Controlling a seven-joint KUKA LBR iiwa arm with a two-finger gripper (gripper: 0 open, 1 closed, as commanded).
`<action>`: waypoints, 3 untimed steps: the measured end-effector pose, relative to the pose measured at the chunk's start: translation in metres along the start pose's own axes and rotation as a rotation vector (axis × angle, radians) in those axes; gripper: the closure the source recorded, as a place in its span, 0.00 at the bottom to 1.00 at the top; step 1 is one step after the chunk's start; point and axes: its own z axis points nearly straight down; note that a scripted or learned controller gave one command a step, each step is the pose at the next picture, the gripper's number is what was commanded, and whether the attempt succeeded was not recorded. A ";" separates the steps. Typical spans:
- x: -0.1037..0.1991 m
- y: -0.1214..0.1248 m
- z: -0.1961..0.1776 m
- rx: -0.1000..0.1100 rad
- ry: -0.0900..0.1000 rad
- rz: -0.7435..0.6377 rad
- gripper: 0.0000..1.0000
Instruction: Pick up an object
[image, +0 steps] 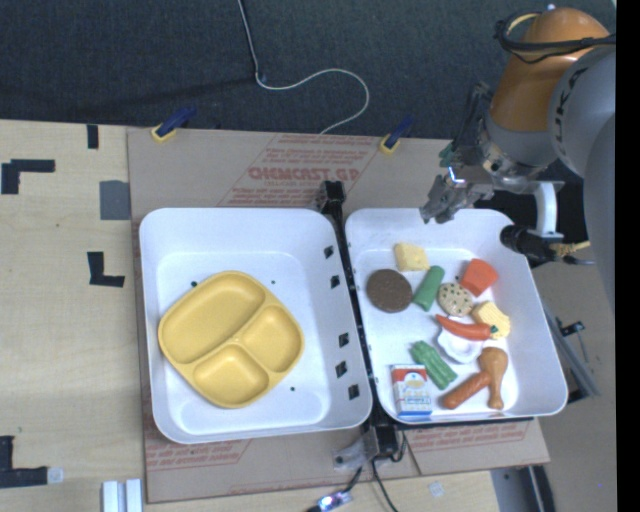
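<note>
Left bin (160, 240): divided plate (231, 338) in it, toward 7 o'clock.
Right bin (540, 330): patty (388, 290) at 9 o'clock, carton (412, 391) at 7, drumstick (478, 378) at 5.
Gripper (437, 207): over right bin's 12 o'clock rim.

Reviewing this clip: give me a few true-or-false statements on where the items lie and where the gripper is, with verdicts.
1. The yellow divided plate lies in the left bin. True.
2. The brown round patty lies on the plate. False: it lies in the right bin, beside the green stick.
3. The gripper hangs over the right bin's far edge. True.
4. The small carton stands at the right bin's far edge. False: it lies at the near edge.
5. The chicken drumstick is in the gripper. False: it lies in the right bin.
</note>
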 end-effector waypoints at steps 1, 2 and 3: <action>0.038 -0.036 -0.010 0.003 0.001 -0.002 1.00; 0.078 -0.075 -0.016 0.005 0.001 -0.003 1.00; 0.122 -0.115 -0.016 0.006 0.001 -0.004 1.00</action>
